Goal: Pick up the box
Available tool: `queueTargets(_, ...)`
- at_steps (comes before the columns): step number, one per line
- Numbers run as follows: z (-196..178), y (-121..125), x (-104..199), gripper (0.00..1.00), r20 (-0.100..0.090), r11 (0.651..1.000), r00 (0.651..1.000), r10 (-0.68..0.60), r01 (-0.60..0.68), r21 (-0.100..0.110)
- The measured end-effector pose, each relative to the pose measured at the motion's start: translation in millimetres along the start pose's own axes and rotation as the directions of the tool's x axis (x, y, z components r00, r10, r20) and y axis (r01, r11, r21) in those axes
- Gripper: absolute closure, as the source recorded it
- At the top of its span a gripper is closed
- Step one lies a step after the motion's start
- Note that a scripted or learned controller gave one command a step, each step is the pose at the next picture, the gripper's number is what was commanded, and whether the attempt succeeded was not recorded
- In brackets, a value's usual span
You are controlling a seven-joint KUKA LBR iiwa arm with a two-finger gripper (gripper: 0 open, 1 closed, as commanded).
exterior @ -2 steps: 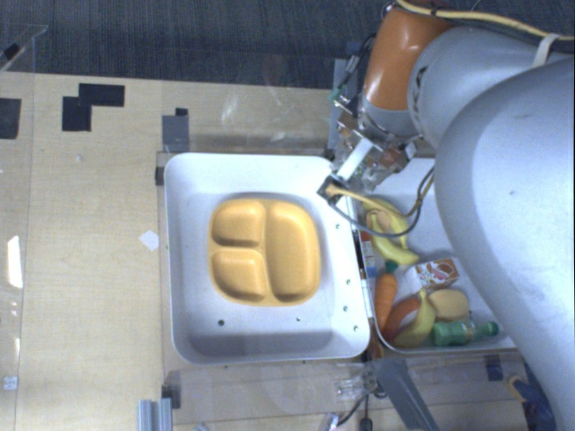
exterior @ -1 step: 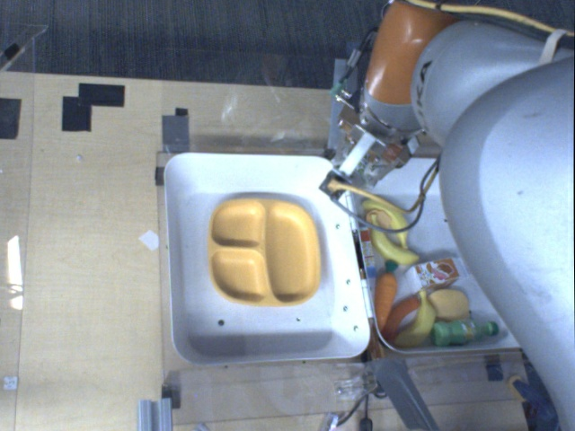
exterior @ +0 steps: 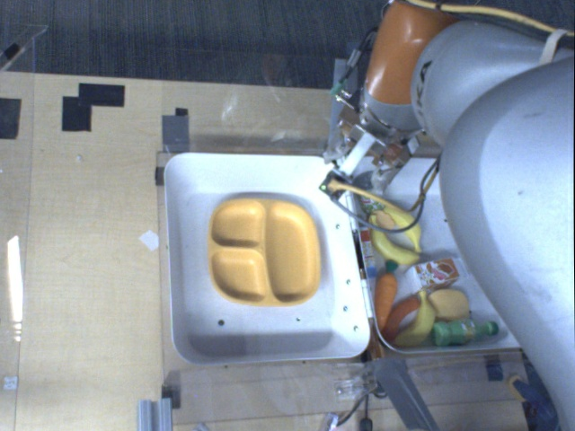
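Gripper [exterior: 352, 180] above bananas; box [exterior: 437, 273] lies aslant

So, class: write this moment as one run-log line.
task: pick up box | gripper: above right bin's far-left corner | box: in right bin, not held | left bin: yellow divided tray

Light wood bench [exterior: 81, 268] bears two white bins: left bin [exterior: 180, 268], right bin [exterior: 503, 335].

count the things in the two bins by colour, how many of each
yellow: 4 (divided plate, banana, second banana, potato-like piece)
orange: 1 (carrot)
red: 1 (sausage-like piece)
green: 1 (bottle)
red and white: 1 (box)
total: 8
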State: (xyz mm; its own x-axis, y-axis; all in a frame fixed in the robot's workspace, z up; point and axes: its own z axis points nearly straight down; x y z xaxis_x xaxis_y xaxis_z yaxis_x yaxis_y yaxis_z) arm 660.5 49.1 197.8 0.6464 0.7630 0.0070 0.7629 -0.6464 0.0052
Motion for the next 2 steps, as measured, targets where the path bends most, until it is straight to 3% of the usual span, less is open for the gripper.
queueTargets(1, -6.6, -86.7, -24.4, 0.0, 0.003, 0.998, 0.998, -0.055, 0.055, 0.005)
queueTargets(2, -156.3, -78.6, -49.9, 0.0, 0.002, 0.989, 0.989, -0.145, 0.145, 0.002)
